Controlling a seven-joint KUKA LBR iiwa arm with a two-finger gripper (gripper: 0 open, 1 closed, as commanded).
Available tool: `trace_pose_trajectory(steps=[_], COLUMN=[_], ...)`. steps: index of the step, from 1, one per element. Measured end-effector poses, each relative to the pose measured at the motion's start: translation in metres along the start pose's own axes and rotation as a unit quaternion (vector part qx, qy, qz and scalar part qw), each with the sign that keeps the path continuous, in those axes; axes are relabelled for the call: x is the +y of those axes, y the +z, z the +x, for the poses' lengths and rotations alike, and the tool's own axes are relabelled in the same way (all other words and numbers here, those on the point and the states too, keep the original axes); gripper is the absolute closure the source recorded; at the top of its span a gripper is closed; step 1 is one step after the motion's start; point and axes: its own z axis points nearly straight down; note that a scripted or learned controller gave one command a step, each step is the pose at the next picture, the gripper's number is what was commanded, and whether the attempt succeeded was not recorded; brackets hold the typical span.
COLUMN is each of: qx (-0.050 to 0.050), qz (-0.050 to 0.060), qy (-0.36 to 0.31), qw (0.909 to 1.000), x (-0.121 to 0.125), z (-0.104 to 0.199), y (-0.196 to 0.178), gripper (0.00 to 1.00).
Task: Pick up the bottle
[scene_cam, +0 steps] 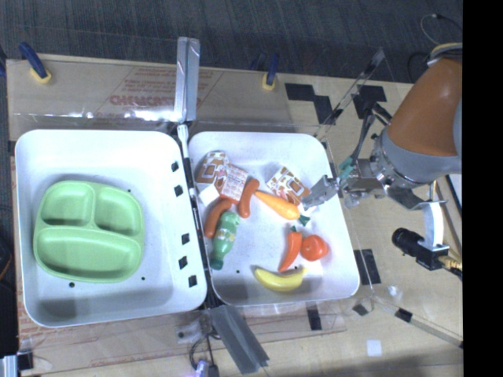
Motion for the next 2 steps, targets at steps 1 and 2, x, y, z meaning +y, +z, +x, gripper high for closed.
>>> trace_pose_trajectory(steps=[1, 2], qx=[0.000, 0.000], qz=[0.001, 0.000], qy=[0.075, 0.078], qw=[0.9972, 0.9969], x=[-0.020, -0.024], z=[0.083, 0.113], y=[0.159, 0.079], gripper=[0.00, 0.00])
